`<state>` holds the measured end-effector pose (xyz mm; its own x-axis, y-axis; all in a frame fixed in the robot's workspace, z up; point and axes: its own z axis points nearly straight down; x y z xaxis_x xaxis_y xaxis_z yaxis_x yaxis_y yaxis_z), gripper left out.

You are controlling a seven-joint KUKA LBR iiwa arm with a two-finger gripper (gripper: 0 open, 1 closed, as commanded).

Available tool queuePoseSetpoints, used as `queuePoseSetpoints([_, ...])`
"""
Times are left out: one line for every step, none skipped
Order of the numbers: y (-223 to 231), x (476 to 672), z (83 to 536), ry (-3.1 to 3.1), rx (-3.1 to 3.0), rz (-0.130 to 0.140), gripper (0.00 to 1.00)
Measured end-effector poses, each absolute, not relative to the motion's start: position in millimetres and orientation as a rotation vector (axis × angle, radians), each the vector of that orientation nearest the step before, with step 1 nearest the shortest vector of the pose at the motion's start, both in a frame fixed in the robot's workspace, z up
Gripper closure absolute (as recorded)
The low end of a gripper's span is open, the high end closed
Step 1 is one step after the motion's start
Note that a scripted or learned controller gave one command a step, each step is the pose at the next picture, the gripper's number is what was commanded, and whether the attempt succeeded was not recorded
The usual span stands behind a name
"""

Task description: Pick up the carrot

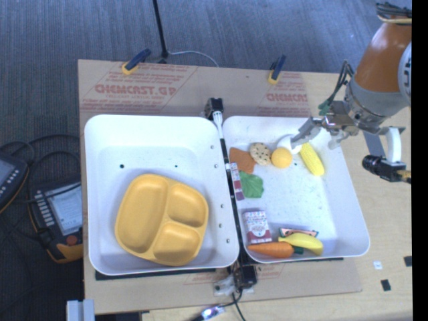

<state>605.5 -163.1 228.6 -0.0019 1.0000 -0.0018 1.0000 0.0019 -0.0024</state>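
Camera view, largest to smallest. Brown bench board point(134, 89) printed with red lettering, spanning the middle of the frame. Left white bin point(107, 136) at centre left, holding a yellow divided tray point(162, 218) toward its lower half. Right white bin point(338, 209) at centre right, touching the left bin along a shared edge. Grey arm with orange band point(384, 55) entering from the upper right. Gripper point(301, 134) tilted down over the upper part of the right bin, fingers slightly apart with nothing between them, tips just beside a yellow lemon point(281, 157). Corn cob point(311, 159) just right of the lemon. Orange wedge point(241, 160) near the bin's left wall, a cookie point(260, 154) touching it on the right, a green leaf point(252, 186) below. Small red carton point(255, 225) lower down. Carrot point(270, 249) lying flat along the lower edge of the right bin, just below the carton, well apart from the gripper. Banana point(303, 242) just right of the carrot.
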Motion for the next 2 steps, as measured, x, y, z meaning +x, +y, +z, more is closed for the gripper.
queuePoseSetpoints([-205,601.4,162,-2.516,-1.877,0.007,0.00])
queuePoseSetpoints([-172,628.4,171,-1.971,-2.447,0.005,0.00])
